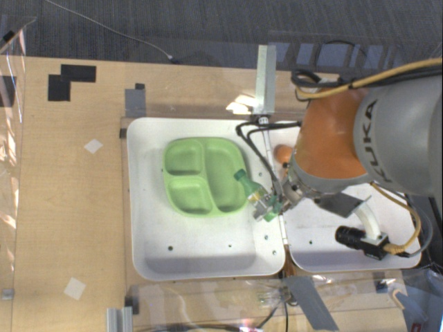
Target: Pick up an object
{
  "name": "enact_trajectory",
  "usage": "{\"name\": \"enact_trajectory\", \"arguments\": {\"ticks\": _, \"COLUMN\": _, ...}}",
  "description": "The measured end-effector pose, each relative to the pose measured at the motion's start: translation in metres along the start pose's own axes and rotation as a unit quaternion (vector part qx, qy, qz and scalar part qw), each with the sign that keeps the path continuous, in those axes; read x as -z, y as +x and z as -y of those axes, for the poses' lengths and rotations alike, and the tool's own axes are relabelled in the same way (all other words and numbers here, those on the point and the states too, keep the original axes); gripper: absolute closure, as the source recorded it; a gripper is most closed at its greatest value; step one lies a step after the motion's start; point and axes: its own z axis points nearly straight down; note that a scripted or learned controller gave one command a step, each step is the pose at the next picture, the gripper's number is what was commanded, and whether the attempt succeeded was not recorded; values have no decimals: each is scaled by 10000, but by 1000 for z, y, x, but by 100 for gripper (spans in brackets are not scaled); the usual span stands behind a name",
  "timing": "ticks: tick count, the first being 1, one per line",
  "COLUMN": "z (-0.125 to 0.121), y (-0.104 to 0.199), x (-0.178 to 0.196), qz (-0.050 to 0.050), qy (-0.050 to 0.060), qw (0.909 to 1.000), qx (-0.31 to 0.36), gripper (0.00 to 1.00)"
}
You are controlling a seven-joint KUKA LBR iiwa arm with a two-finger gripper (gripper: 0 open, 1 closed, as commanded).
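Green plate (197, 177) (left bin) just left of end effector (265, 206)

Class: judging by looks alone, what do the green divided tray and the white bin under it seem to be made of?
Green divided tray: probably moulded plastic, matte; even colour, rounded compartment walls. White bin: likely plastic, though painted metal is possible; smooth, soft sheen, rounded corners.
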Motion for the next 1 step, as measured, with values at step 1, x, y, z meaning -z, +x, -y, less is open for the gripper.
{"name": "enact_trajectory", "arguments": {"ticks": 1, "z": -22, "y": 33, "x": 1, "qz": -2, "qy": 4, "qw": 9762, "qx": -2167, "gripper": 100}}
